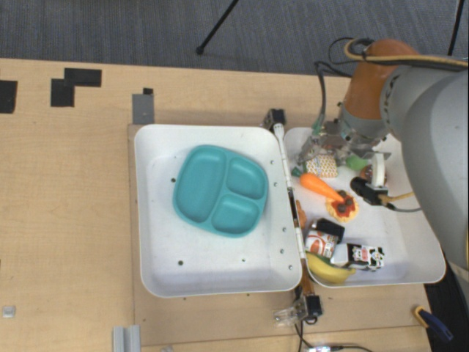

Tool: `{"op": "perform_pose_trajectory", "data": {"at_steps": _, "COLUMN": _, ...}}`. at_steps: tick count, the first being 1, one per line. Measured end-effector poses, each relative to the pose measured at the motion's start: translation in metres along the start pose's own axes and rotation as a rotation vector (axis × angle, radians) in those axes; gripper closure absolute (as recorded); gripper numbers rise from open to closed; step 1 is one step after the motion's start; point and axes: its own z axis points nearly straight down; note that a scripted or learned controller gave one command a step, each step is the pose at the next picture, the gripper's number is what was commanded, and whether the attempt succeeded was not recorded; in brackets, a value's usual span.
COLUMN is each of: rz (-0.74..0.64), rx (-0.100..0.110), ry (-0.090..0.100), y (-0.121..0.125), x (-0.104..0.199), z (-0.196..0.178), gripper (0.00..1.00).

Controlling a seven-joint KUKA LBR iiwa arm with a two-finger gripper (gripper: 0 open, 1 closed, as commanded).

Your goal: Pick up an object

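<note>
Over the right bin (410, 262), seen from the fixed camera above the table (66, 218), the arm (374, 79) reached down at the bin's far end, and its jaws (327, 151) hung low among the clutter there. Whether they were open or shut I could not tell, as the wrist hid them; nothing showed between them.

Candidates for the pick all lay in that right bin. A speckled pale block (323, 166) sat directly under the tool, probably the target given how the wrist was lined up over it. Just beside it lay a toy carrot (320, 185), slanting toward an orange-and-red piece (344, 207). Nearer the camera were a small can (321, 242), a black-and-white patterned item (366, 256) and a banana (327, 270) curled against the bin's near rim.

Room looked tight: the block was near the wall dividing the bins, and the carrot crowded its near side, so closing cleanly would call for care. In the left bin (157, 262) rested a teal divided plate (220, 189), well apart from everything else, with bare floor around it.
</note>
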Motion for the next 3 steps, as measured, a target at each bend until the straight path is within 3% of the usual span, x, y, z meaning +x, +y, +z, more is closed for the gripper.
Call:
{"op": "perform_pose_trajectory", "data": {"at_steps": 1, "rz": 0.003, "rx": -0.001, "ry": 0.000, "y": -0.065, "x": 0.002, "z": -0.002, "gripper": 0.00}}
{"op": "perform_pose_trajectory", "data": {"at_steps": 2, "rz": 0.004, "rx": -0.006, "ry": -0.001, "y": -0.111, "x": 0.003, "z": -0.003, "gripper": 0.00}}
{"op": "perform_pose_trajectory", "data": {"at_steps": 3, "rz": 0.000, "rx": -0.001, "ry": 0.001, "y": -0.043, "x": 0.019, "z": -0.101, "gripper": 0.00}}
